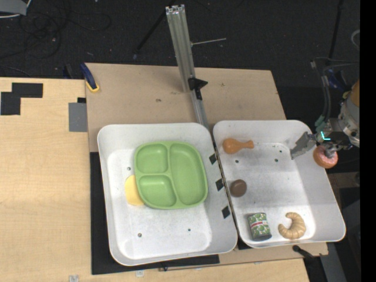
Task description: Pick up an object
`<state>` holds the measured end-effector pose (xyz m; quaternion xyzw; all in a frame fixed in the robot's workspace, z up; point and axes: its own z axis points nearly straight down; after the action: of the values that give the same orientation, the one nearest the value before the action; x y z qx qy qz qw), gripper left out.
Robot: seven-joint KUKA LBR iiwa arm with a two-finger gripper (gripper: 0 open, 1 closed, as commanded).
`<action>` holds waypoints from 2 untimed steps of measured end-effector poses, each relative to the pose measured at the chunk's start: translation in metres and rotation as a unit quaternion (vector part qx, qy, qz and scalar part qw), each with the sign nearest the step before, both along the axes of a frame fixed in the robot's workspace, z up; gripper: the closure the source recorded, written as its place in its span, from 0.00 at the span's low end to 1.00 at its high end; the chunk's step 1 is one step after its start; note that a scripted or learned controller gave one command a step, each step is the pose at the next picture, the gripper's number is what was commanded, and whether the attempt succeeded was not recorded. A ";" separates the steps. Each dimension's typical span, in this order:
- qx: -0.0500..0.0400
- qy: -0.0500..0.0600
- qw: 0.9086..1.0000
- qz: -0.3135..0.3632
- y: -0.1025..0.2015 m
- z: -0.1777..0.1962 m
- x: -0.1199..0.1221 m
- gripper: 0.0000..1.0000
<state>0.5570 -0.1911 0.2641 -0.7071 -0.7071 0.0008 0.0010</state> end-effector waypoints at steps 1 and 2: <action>0.000 -0.001 1.000 0.000 0.000 0.001 0.000 0.00; 0.001 0.002 1.000 0.001 0.006 -0.048 0.007 0.00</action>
<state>0.5638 -0.1854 0.2163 -0.7066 -0.7076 0.0018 0.0032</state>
